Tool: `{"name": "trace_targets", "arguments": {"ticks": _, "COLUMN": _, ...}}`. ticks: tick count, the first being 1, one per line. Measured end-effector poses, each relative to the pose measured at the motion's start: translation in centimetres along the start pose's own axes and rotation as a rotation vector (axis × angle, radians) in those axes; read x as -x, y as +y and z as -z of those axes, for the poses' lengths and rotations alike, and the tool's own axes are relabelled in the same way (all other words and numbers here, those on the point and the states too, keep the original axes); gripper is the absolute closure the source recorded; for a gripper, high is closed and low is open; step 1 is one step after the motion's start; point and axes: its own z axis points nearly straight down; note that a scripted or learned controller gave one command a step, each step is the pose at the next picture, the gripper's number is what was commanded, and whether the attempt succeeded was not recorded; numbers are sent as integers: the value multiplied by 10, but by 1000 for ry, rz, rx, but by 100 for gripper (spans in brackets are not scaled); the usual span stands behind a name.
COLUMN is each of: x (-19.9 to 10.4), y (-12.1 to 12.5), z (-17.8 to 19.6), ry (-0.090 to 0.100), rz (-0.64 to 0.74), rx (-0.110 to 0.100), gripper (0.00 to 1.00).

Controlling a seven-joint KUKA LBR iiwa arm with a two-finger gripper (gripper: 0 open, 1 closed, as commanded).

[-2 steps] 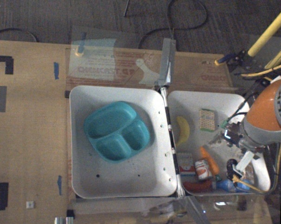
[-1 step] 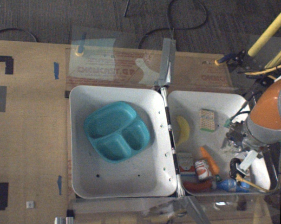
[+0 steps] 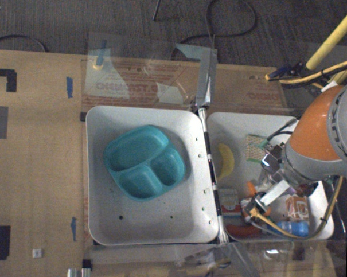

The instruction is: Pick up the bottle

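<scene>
The arm [image 3: 335, 122] reaches in from the right and hangs over the right bin [image 3: 237, 125]. Its orange band [image 3: 311, 138] sits above the bin's right side, partly hiding the rim there. Below the band the grey wrist [image 3: 301, 166] bends down and toward the front left, so the tool end points at a slant into the bin's front half, low among the things lying there. The jaws are at the lower end of that slant, near the front middle of the bin. Clutter and the robot's own parts hide them, so I cannot tell whether they are released or clenched, and nothing can be seen held between them.

The bottle [image 3: 294, 228] lies on its side at the front right of the right bin, close along the front wall. It is blue, with a paler part toward the left, and it lies just right of the tool end. A packet [image 3: 298, 208] lies just behind it.

Elsewhere in that bin, a yellow banana [image 3: 225, 160] lies near the left wall, a patterned card [image 3: 254, 147] lies behind the wrist, and a red thing [image 3: 241, 230] lies along the front wall.

The left bin [image 3: 104, 218] holds a teal divided plate [image 3: 145, 161], set toward the back. Both bins stand on a brown surface [image 3: 35, 158].
</scene>
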Motion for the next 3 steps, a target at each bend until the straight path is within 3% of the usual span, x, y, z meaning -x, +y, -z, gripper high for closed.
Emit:
{"name": "trace_targets", "arguments": {"ticks": 1, "x": 25, "y": 32, "z": 49, "ry": 0, "rz": 517, "rx": 3, "gripper": 100}}
{"name": "trace_targets", "arguments": {"ticks": 2, "x": -33, "y": 9, "z": 94, "ry": 1, "rz": 901, "rx": 6, "gripper": 100}}
{"name": "trace_targets", "arguments": {"ticks": 3, "x": -23, "y": 7, "z": 137, "ry": 0, "rz": 944, "rx": 6, "gripper": 100}}
